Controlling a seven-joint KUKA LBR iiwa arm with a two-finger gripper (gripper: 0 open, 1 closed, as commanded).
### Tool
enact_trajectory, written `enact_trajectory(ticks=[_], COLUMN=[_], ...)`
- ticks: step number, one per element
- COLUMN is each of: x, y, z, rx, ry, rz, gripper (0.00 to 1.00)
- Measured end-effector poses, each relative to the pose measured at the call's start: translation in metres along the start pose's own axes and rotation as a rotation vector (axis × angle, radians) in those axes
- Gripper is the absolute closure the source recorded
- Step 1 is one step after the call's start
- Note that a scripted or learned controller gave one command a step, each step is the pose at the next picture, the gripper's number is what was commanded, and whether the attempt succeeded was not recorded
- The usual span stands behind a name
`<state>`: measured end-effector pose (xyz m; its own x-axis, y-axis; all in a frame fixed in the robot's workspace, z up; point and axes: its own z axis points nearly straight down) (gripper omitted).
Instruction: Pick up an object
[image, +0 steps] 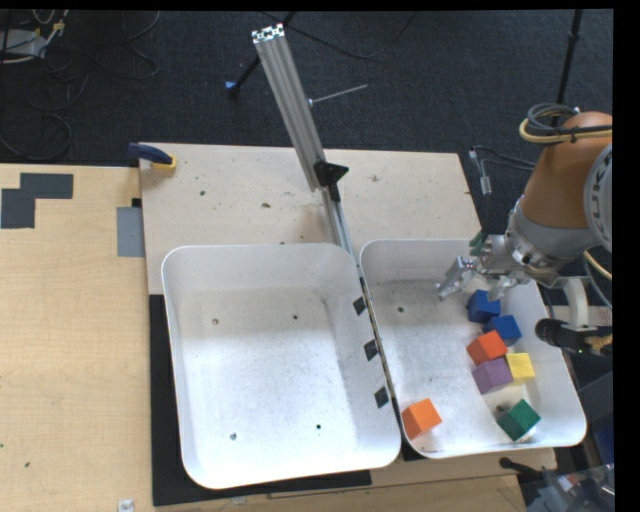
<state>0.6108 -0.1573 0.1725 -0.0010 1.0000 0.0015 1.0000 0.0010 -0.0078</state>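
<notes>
Small green cube (519, 418) at right white bin's (400, 345) near corner; orange cube (422, 416) by divider; metal two-finger gripper (462, 277) hovers above, fingers spread, holding nothing; dark blue cube (483, 305) just beside it; other cubes clustered nearer.

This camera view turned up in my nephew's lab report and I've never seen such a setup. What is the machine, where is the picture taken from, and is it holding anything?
It is one picture from a fixed camera above a bench, looking down at a slant. The grey and orange machine at the right is a robot arm; its metal claw hangs over the right white bin. In that bin lie small blocks: two blue blocks, an orange-red one, a yellow one, a purple one, a green one and a lone orange block. The left bin sits beside it. I see nothing between the claw's fingers, so it seems to hold nothing.
</notes>
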Motion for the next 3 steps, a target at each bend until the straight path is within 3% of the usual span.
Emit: enact_trajectory(ticks=[2,3], x=[0.003,0.002], y=[0.009,0.009], z=[0.083,0.072], rx=[-0.006,-0.006], ry=[-0.001,-0.001], rz=[-0.001,0.000], gripper=[0.00,1.00])
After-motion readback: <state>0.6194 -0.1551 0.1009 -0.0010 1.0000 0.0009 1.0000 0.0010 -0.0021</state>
